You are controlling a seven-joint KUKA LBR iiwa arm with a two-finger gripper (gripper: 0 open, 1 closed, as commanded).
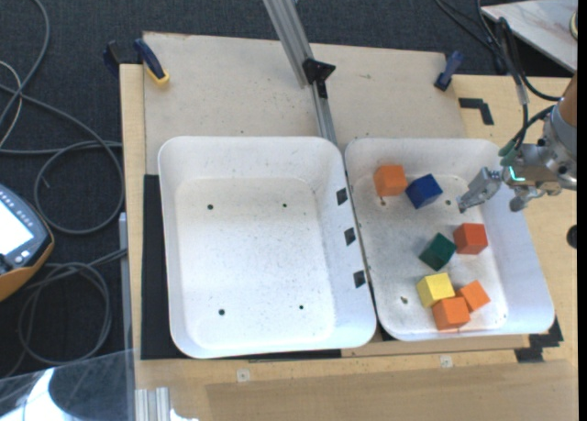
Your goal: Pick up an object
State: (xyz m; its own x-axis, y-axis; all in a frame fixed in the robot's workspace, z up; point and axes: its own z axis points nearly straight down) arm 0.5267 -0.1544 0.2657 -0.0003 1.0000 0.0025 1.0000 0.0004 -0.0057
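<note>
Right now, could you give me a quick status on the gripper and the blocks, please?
Gripper over right bin's far edge, nothing between fingers. Seven blocks in that bin, none lifted. Nearest: blue block, red block. Nothing in the way.

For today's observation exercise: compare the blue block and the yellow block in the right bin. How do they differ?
The blue block lies near the bin's far end, beside an orange block; the yellow block lies near the front end, touching two other orange blocks. Blue is dark, yellow bright. Both are small cubes in the right bin.
</note>
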